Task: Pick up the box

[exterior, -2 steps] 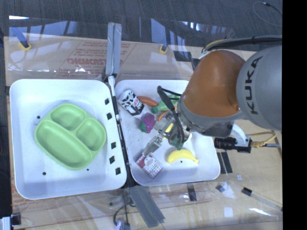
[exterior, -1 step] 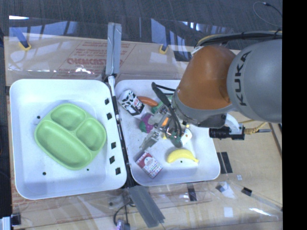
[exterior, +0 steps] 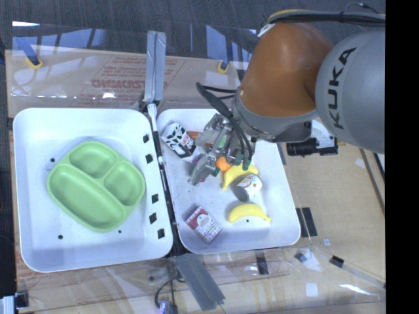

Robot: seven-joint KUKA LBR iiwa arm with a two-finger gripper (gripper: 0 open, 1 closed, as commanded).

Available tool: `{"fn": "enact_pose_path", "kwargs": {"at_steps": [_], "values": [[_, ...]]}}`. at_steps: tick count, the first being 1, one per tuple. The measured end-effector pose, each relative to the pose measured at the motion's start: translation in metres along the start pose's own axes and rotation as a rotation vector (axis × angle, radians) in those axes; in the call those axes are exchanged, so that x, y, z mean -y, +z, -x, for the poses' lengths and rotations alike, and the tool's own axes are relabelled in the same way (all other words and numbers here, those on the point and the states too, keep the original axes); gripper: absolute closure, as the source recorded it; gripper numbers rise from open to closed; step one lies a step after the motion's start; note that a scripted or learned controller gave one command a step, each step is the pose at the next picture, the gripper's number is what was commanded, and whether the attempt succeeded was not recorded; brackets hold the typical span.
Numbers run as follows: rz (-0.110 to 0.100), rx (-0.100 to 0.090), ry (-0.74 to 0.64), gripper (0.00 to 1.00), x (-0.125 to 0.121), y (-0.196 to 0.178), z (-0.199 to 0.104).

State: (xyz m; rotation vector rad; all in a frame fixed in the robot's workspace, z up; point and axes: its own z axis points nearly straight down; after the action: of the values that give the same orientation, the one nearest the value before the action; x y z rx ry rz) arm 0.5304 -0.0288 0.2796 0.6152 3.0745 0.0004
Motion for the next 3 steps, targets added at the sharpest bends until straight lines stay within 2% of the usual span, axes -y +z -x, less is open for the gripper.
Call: {"fn": "enact_pose_path", "kwargs": {"at_steps": [1,2,3], "values": [[-0.002,-0.009,-0.025,0.00,0.060,0.089,-0.034],[0.000,0.000,-0.184,0.00,0.036,0.026,-0.016],[-0.002,-0.010,-0.161,0.00,0.082,0.134,-0.025]]}}
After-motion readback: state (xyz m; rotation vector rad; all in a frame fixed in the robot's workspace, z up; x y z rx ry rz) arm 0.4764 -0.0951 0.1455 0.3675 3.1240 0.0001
